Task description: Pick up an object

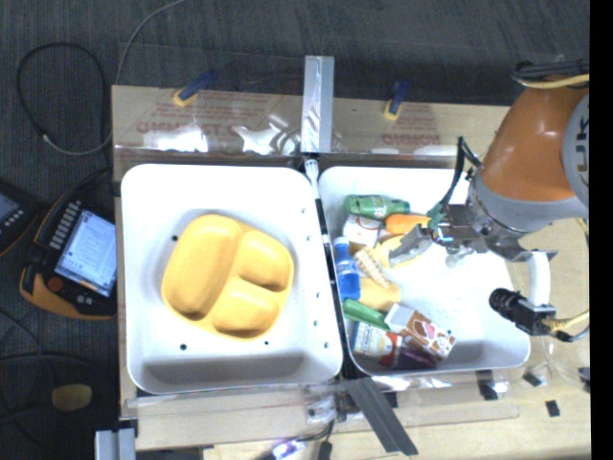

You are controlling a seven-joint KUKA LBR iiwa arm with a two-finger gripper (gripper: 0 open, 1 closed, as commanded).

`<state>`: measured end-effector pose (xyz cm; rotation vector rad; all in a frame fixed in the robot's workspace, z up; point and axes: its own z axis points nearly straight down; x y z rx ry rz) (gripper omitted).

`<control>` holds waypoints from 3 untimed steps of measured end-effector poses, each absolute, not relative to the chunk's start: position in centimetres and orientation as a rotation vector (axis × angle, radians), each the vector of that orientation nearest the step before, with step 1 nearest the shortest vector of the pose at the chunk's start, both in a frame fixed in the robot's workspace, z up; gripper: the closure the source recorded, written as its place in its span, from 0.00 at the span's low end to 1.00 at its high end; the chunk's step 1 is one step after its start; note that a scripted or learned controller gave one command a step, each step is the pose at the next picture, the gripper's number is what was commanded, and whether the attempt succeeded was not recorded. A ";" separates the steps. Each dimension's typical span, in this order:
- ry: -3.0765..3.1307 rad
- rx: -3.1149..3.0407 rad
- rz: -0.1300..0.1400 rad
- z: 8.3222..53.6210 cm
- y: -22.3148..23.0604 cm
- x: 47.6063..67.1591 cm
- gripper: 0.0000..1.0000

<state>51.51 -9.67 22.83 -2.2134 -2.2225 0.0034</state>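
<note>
Camera view: the hand [414, 244], fingers slightly parted and gripping nothing, hovers just right of cluttered items [375, 257] along the right bin's [479, 333] left wall.

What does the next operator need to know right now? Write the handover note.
Claw: low over the right bin, at the edge of the pile; whether it is open or shut cannot be told, and nothing is seen in its grip.
Things: the small items are heaped along the right bin's left side, among them a green bottle, an orange piece and a blue bottle. The big yellow object lies alone in the left bin.
Done: no pick confirmed.
Left: grasp one object and lift it.
</note>
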 end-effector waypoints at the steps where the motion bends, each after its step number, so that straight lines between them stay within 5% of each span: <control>1: -2.221 -2.222 0.003 9.1 -11.4 62.4 0.00; 2: -2.209 -2.249 -0.012 9.0 -10.9 55.0 0.00; 3: -2.399 -2.046 -0.007 9.0 -10.4 61.1 0.00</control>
